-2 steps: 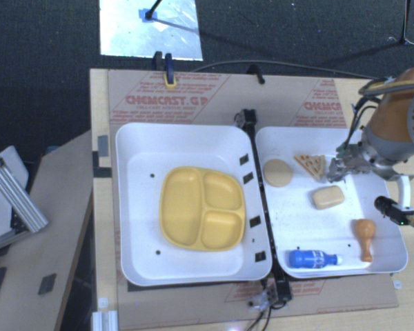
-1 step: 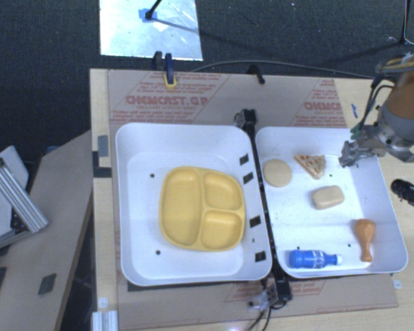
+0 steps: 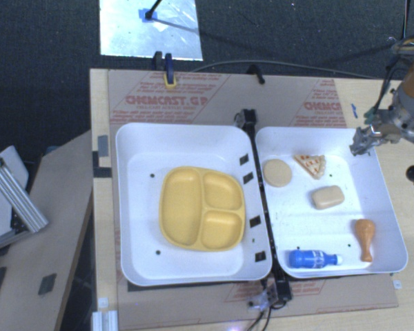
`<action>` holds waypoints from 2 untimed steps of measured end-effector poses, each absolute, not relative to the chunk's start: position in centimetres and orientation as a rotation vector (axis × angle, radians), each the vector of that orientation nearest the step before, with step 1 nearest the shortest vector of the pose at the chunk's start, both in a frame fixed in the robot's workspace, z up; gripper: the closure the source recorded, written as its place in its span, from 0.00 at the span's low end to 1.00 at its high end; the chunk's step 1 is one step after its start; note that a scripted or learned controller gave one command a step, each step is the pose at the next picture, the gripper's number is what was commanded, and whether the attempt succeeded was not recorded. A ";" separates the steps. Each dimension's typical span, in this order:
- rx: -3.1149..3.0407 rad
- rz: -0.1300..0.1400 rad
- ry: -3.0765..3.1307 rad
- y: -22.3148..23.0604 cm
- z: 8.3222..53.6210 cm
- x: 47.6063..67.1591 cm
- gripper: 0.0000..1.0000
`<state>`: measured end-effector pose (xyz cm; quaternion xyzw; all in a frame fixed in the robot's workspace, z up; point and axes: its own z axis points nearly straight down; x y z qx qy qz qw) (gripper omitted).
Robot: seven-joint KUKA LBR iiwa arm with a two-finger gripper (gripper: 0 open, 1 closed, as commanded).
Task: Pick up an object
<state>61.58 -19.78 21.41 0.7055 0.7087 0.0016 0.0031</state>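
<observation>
Lying mid right white bin (image 3: 390, 216): pale beige rounded bread-roll toy (image 3: 328, 197), probably light, stiff, slightly slick; best pinched across short sides. Hovering over bin's far right corner: grey two-finger gripper (image 3: 362, 142), apparently empty; opening impossible to tell.

Both of the 2 white bins (image 3: 193, 143) look like smooth, slightly glossy plastic. The yellow divided plate (image 3: 201, 207) in the left one is matt plastic. The blue bottle (image 3: 314, 258) near the right bin's front looks shiny. The bench top (image 3: 72, 185) looks like pale matt wood, and the sheet (image 3: 148, 16) far behind is reflective, foil-like.
</observation>
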 end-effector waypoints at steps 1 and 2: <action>2.210 0.004 2.231 -13.9 22.4 60.7 1.00; 2.211 0.004 2.231 -9.2 23.2 59.9 1.00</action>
